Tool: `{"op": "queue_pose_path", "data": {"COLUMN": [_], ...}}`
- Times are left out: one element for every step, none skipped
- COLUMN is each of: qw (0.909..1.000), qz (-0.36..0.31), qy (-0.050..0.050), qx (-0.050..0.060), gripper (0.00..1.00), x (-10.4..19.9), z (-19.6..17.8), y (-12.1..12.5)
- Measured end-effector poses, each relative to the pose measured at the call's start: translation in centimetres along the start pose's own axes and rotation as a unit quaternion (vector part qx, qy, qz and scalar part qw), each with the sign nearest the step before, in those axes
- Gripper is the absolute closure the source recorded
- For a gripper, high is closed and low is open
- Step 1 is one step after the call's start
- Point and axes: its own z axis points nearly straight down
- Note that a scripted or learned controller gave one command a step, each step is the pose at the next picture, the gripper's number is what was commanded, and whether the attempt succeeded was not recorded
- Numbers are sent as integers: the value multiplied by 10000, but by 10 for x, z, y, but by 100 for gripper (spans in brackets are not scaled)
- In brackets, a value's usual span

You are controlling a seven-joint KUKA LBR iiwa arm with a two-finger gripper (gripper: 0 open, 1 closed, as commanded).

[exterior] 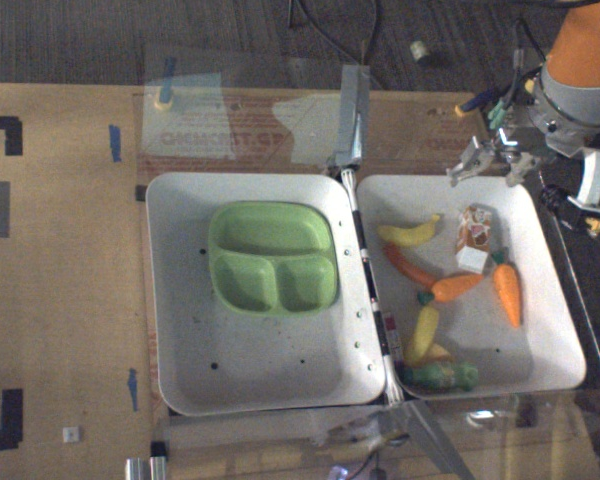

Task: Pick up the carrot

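A: Where is the carrot (507, 293)?

B: In the right bin (555, 368), close to its right wall. It lies on the bin floor, green top toward the far side, orange tip toward the near side. Nothing grips it.

A: What lies around it?

B: Just left of its green top sits a small white block (471, 259), and above that a little printed packet (475, 226). A second orange carrot-like piece (452, 288) lies crosswise to the left, its end near the carrot's top. A red-orange chili shape (407, 266) runs slantwise beside that, and a yellow banana (410, 233) lies further up. Toward the near wall there is a yellow piece (423, 332), and a green item (442, 375) at the bin's near edge.

A: And the hand?

B: The hand (492, 162) hangs over the far rim of the right bin, well apart from the carrot. Its two metal fingers (467, 163) are spread a little, with nothing between them. The grey wrist and orange band rise behind it at the upper right.

A: The other bin?

B: The left bin (180, 368) holds a green divided plate (273, 258), three compartments, lying flat near the middle. Both bins sit side by side on the counter (60, 298), which carries blue tape marks (115, 142) and black corner marks.
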Motion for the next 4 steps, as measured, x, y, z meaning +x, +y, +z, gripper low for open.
{"op": "queue_pose_path", "data": {"qw": [9998,9963,9923,9926], "qz": [-211,-851,-1241,-1211], "qy": [-2,4,-29,-56], "qx": [0,-92,-52,-82], "gripper": [0,0,0,100], "x": [-46,-85,-52,-56], "z": [116,167,174,163], "y": [-49,-97,-134,-132]}}
